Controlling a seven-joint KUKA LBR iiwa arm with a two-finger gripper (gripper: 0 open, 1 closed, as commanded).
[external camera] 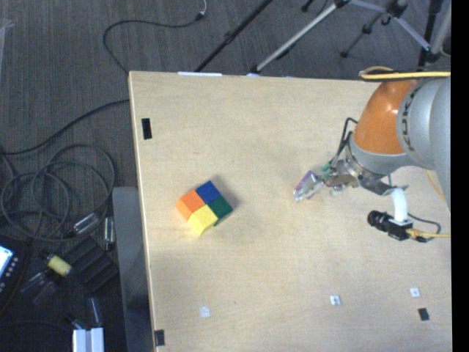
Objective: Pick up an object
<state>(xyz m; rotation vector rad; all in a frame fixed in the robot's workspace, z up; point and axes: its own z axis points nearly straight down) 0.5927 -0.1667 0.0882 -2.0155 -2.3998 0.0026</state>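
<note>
Overhead slanted view of the surface [293,284], a pale wooden board. I see the arm [410,127] entering from the right; its grey body is cut off at the frame edge, and the orange band is the part most clearly shown. The jaws [306,187] sit at the end of the wrist, near the middle right of the board. They appear as a small, blurred, purplish-grey shape, and I cannot tell whether they are open or closed, nor whether they touch the board or hang above it. Nothing can be made out between them.

The cube [204,207], made of orange, blue, yellow and green blocks, lies on the board's left half, well apart from the jaws, with bare wood between the two. Its lower faces are hidden from this angle.

Just below the wrist I see a white-and-black fitting [390,220] with a yellow cable [427,231] trailing right; what it is remains unclear. Small dark and pale markers [146,128] dot the board near its edges.

Off the board, black cables [58,182] loop over the grey carpet at left, and stand legs [308,20] cross the top of the frame, cut off above.
</note>
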